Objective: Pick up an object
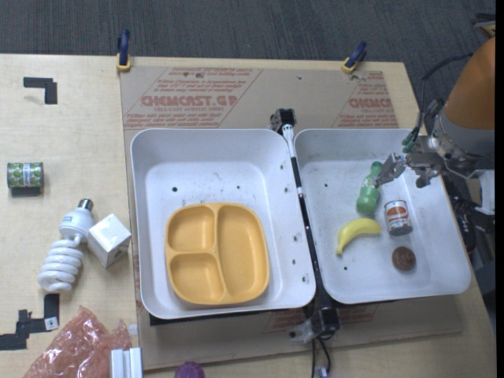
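On my feed, nearest the camera, a crumpled pink plastic bag (75, 345) lies at the near left of the tabletop (63, 144), with a white block (126, 362) just beside it and a small purple thing (189, 370) at the near edge. A little farther back on the left sit a spiral light bulb (64, 246) and a small white box (109, 239), touching or almost so. Beyond those, well apart, a green-labelled can (24, 176) lies on its side, and a black L-shaped mark (42, 88) lies farther still.

The left bin (157, 152) holds a yellow divided plate (217, 253) with three compartments, set toward its near side.

The right bin (437, 278) holds four things. Nearest is a round brown object (404, 259). Just beyond it, a small can with a red and white label (398, 216) stands upright, and a banana (357, 232) lies to its left, near but apart. A green bottle-like object (368, 194) lies farther back, its far end close to the claw (403, 167). The claw is over the far right part of this bin. I cannot tell how far its fingers are parted, and I see nothing gripped in it. The arm (472, 93) comes in from the right.

Both bins rest on a brown board (197, 93) printed with red lettering, clamped at its far edge by two blue and yellow clamps (124, 51).
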You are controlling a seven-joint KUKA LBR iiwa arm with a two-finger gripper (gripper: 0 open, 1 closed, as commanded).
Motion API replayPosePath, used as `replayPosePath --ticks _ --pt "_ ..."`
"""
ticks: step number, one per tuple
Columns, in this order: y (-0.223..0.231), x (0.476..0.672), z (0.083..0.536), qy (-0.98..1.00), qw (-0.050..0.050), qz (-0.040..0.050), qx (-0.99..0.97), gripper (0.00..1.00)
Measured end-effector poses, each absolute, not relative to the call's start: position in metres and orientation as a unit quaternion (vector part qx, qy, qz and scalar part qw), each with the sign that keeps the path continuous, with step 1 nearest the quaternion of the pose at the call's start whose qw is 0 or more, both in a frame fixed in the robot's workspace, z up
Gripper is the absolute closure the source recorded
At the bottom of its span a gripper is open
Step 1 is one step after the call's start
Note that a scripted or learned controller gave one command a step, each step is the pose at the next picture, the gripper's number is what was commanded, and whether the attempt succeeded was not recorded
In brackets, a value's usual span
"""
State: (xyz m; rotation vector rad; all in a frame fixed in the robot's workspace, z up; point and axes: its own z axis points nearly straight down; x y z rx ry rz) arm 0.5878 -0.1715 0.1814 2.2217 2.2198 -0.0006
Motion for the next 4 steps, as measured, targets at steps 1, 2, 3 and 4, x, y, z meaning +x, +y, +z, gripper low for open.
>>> replayPosePath --ticks 1,2,3,4 --pt "-0.156 0.567 0.112 0.707 0.009 0.0045 0.707 0.0" --pt "-0.158 0.569 0.123 0.706 0.011 0.0053 0.708 1.0" --pt "-0.157 0.568 0.123 0.706 0.011 0.0052 0.708 0.0" --pt "-0.14 0.517 0.092 0.706 0.0 -0.0001 0.708 0.0"
